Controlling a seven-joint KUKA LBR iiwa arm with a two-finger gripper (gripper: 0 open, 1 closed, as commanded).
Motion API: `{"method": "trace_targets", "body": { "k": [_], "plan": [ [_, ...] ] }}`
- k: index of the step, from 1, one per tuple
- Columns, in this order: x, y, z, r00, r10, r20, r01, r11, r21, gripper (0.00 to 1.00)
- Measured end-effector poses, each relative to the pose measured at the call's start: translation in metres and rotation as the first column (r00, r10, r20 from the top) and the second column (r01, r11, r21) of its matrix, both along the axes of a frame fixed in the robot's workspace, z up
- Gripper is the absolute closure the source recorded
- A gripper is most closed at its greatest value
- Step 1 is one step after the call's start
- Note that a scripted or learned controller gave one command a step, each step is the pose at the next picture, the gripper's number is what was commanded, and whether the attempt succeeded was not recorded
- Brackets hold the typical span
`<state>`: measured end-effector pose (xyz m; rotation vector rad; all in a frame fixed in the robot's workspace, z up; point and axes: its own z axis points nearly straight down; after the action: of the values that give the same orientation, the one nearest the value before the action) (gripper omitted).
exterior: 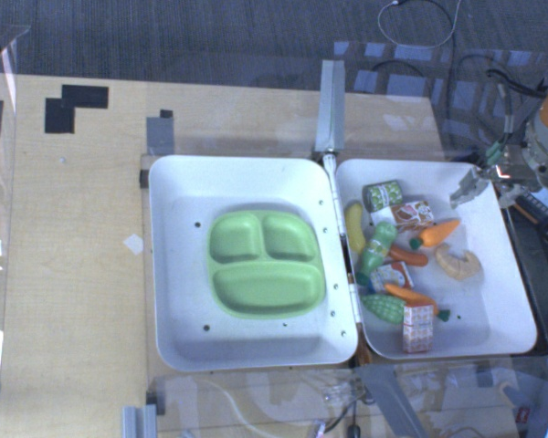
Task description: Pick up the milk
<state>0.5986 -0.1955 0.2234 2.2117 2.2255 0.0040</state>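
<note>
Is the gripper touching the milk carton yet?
Apart. The camera view shows the gripper above the bin's far right edge, with bare white floor between it and the milk carton.

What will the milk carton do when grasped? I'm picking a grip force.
The milk carton looks like a small boxy toy, so it is probably light and fairly stiff. It stands upright at the near end of the right bin, so a sideways nudge may tip it. The green vegetable and carrot beside it could get bumped.
</note>
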Motion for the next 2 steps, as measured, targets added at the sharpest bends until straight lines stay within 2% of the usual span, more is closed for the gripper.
{"method": "trace_targets", "body": {
  "k": [1,2],
  "plan": [
    [0.048,0.045,-0.034,0.989,0.147,0.002,-0.147,0.989,-0.001,0.00],
    [0.067,0.081,-0.115,0.897,0.442,-0.004,-0.442,0.897,0.000,0.00]
  ]
}}
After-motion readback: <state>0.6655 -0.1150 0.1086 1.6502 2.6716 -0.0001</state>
